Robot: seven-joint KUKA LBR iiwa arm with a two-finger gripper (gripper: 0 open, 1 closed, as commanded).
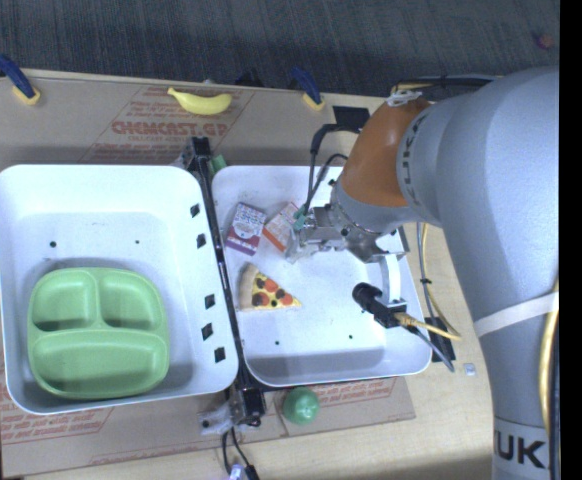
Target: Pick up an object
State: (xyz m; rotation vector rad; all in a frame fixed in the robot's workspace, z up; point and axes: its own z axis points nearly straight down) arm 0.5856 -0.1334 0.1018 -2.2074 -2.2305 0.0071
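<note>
Right bin (271, 363): pizza slice (267, 293) lies flat near the left wall, long axis roughly left-right, tip toward the right and slightly down, crust end left. Yellow-orange wedge with dark and red toppings. Gripper (296, 246) sits just above and right of it, beside a small purple box (246, 227); its opening cannot be made out.
</note>
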